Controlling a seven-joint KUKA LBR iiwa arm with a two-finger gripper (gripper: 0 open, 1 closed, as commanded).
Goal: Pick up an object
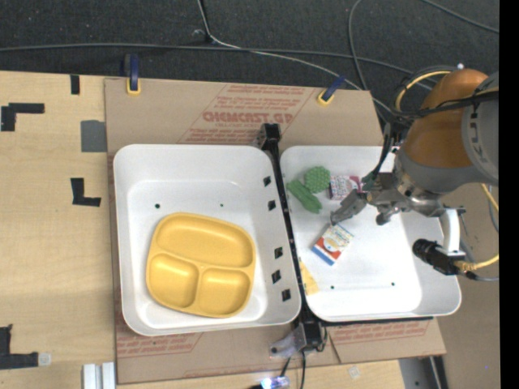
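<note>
**A:** What does the right-hand shallow white plastic bin hold?

**B:** Three loose things, grouped toward its inner wall: one green knobbly toy near the top inner corner, one small pink-and-white printed packet just beside it, and one small white carton with red and blue print nearer the middle. A yellow scrap lies against the divider.

**A:** And the other bin?

**B:** The left white bin carries one yellow three-compartment plastic tray, lying flat.

**A:** Why is the arm there?

**B:** Its grey two-finger gripper hangs over the right bin, between packet and carton, probably lining up on one. Nothing sits between its fingers; whether they are apart or together cannot be told.

**A:** So nothing is picked yet?

**B:** Judging by this, no.
</note>
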